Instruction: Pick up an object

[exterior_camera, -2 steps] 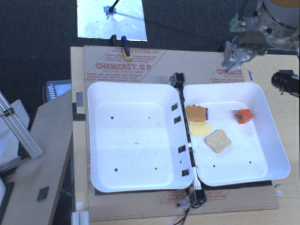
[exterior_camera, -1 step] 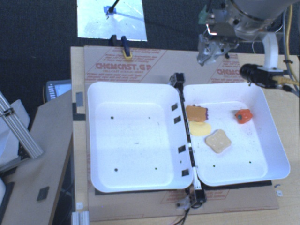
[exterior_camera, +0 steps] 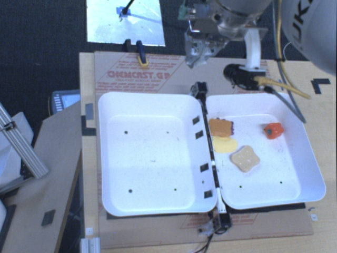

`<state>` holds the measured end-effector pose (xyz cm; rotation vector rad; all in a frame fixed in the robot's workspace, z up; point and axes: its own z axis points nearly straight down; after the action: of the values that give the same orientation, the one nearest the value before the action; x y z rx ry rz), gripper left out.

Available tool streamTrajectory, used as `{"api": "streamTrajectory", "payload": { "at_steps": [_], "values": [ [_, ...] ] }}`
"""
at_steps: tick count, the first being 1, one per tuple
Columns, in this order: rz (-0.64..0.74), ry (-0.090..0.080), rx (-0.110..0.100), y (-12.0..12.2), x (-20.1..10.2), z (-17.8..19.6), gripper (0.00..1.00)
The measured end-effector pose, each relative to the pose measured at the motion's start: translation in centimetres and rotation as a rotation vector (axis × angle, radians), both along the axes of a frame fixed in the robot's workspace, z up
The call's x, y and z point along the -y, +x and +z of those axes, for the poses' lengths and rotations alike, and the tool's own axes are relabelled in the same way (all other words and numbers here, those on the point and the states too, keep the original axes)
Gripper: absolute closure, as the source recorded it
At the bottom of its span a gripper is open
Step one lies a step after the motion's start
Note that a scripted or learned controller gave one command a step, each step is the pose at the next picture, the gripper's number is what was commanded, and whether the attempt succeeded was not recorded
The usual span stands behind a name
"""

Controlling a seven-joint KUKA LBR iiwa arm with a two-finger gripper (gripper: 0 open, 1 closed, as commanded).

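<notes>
The gripper (exterior_camera: 199, 50) hangs over the cardboard sheet (exterior_camera: 131, 74) behind the two bins, about in line with the seam where they meet. It is well apart from every object. From this angle I cannot tell if it is open or closed, and I cannot make out anything in its grasp.

All the things that could be picked lie in the right bin (exterior_camera: 314, 179). An orange piece (exterior_camera: 220, 126) with a purple edge sits near the bin's left wall. Just in front of it is a flat yellow slice (exterior_camera: 225, 145), and the two touch or nearly touch. A pale toast-shaped piece (exterior_camera: 245, 158) lies close to the yellow slice, towards the middle of the floor. A red piece (exterior_camera: 273, 130) with a dark spot on top lies alone, nearer the right wall and well apart from the other three.

The left bin (exterior_camera: 108, 141) shows a few small dark dots on its white floor. Black clips (exterior_camera: 199, 135) run along the seam between the bins – close to the orange piece and the yellow slice.

Behind the left bin, a yellow and blue clamp (exterior_camera: 141, 54) sits on the far edge of the cardboard sheet, and a shiny metal plate (exterior_camera: 125, 15) lies beyond it on the dark floor.
</notes>
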<state>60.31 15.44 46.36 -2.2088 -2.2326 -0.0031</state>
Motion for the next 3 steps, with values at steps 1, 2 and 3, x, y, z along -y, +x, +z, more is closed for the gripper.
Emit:
{"api": "streamTrajectory", "payload": {
  "at_steps": [1,2,3],
  "values": [
    [0.001,0.0,-0.002,2.3,-8.2,-4.5,1.0],
    [-0.003,0.003,0.014,4.1,-8.0,8.0,1.0],
    [-0.008,-0.001,0.003,6.6,-8.0,7.2,1.0]
  ]
}}
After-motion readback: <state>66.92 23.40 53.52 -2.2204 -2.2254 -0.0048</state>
